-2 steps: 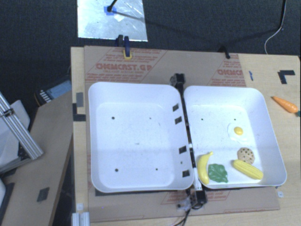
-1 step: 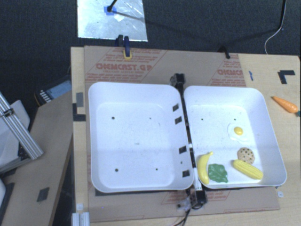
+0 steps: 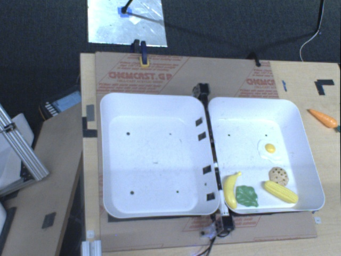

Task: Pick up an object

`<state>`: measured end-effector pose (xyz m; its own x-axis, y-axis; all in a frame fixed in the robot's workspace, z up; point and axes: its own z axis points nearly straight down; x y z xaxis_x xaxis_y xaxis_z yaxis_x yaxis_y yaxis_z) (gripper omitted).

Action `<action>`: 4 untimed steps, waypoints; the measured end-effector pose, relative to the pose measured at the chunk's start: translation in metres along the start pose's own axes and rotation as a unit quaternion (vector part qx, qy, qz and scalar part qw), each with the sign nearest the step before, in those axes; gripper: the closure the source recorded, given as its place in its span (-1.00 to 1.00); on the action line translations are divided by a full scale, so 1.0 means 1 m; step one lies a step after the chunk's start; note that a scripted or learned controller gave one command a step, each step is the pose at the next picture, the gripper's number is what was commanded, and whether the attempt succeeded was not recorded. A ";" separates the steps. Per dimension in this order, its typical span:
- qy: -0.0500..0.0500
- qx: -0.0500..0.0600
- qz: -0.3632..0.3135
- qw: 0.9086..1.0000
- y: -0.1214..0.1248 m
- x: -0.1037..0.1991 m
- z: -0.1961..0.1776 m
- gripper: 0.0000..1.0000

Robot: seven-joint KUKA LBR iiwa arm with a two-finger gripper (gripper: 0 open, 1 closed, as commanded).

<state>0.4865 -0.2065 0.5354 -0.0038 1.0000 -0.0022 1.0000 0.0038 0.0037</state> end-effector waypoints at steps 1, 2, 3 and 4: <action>0.000 0.000 0.000 1.000 0.000 0.000 0.000 -1.00; 0.000 -0.001 -0.002 1.000 0.096 0.001 0.001 -1.00; 0.001 0.001 0.001 1.000 0.062 0.000 0.000 -1.00; -0.002 -0.006 -0.002 1.000 0.186 0.001 -0.003 -1.00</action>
<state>0.6726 -0.2047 0.5391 -0.0086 0.9999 -0.0060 0.9998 0.0087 0.0159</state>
